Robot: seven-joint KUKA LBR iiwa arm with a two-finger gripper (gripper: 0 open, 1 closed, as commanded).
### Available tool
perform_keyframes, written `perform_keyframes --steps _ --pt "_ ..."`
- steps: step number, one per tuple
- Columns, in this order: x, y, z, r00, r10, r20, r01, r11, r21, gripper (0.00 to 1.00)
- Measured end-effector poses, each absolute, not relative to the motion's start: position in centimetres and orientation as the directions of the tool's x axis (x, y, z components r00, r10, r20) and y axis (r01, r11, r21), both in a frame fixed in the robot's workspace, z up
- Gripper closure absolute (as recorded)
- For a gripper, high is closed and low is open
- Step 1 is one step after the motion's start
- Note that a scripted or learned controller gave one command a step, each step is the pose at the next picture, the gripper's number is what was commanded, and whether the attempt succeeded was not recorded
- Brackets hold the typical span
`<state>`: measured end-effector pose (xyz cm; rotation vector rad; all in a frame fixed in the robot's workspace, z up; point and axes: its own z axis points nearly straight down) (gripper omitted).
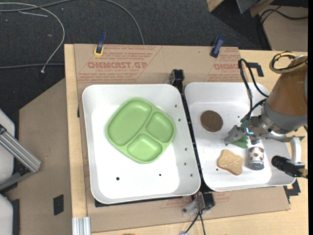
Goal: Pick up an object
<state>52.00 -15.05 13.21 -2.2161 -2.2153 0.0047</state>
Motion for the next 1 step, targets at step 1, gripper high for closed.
perform_keyframes --steps 1 --pt "51.94 -14.98 8.22 0.001 1.000 0.003 1.000 -0.001 -0.005 0.00"
